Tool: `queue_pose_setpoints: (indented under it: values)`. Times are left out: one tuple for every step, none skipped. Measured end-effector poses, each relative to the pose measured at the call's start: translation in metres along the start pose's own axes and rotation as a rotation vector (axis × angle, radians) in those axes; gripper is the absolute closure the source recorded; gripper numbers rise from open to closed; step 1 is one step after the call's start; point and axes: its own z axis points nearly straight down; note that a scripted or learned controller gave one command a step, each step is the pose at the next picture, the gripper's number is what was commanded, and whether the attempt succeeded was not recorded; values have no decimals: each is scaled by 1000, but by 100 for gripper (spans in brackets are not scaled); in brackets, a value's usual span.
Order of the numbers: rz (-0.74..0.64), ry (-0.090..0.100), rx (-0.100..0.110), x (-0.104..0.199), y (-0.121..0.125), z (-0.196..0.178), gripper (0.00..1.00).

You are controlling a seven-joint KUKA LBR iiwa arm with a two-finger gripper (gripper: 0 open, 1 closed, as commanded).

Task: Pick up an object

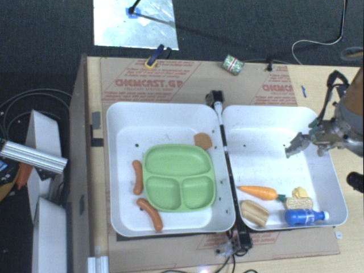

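My gripper (295, 144) hangs over the right part of the right bin (267, 124), above bare white floor, with nothing seen in it. Along that bin's near side lie an orange carrot (259, 192), a tan bread roll (254, 212), a blue bottle (304, 216) and a small beige piece (301, 197). The gripper is well above and behind these. The left bin (122, 152) holds a green divided plate (179, 177), two sausages (137, 177) (151, 214) and a brown round piece (203, 140).
A black clamp (215, 98) and rail run between the two bins. On the cardboard behind them sit a small green can (232, 64) and a yellow clip (152, 60). A shiny metal sheet (135, 16) lies on the floor beyond. Cables trail at left.
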Motion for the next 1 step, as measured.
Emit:
queue_pose_setpoints:
  values:
    - [1, 1, 3, 22, -5, 79, 0]
